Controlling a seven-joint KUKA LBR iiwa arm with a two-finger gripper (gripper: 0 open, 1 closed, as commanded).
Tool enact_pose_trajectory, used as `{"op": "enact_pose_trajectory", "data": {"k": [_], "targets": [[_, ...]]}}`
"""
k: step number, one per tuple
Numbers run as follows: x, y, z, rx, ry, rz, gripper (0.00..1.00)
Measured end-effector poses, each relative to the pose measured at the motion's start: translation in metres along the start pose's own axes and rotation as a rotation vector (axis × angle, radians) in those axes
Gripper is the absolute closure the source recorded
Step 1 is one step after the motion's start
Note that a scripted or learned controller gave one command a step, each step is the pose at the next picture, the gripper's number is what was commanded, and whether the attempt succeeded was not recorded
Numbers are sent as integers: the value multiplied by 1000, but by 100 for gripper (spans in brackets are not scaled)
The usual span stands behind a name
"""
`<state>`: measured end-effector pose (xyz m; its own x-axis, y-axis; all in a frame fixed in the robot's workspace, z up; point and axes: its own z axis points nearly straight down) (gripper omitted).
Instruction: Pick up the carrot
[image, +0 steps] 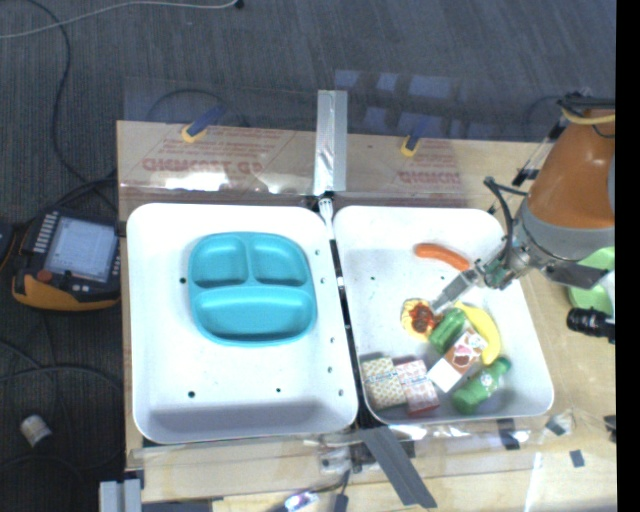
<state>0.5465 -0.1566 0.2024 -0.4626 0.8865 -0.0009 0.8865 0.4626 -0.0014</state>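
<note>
two shallow white bins sit side by side on your bench; the left bin holds a turquoise divided plate, lying flat near its middle; the right bin holds all the toy food.

your carrot lies in the upper part of the right bin, on bare white floor, well apart from the heap below it; it is orange, long and slightly curved, running roughly left to right, and nothing touches it.

your arm comes in from the right, with the orange band above the wrist over the right bin's far right rim; the gripper reaches down and leftward into the bin, its tip just below the carrot and right beside the yellow and red piece; you cannot tell from this view whether it is spread or closed, and no object is seen between its tips.

below the tip you see the cluster: a banana, a green piece touching it, a red and white packet, a green bottle toward the lower right corner, and two patterned blocks against the lower left; the pieces crowd together and touch one another.

a handheld pendant with a screen lies on the floor left of the bench.
</note>
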Motion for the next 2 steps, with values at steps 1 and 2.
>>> {"op": "enact_pose_trajectory", "data": {"k": [1, 2], "targets": [[85, -17, -16, -2, 3, -354, 0], [65, 15, -30, -2, -1, -657, 0]]}}
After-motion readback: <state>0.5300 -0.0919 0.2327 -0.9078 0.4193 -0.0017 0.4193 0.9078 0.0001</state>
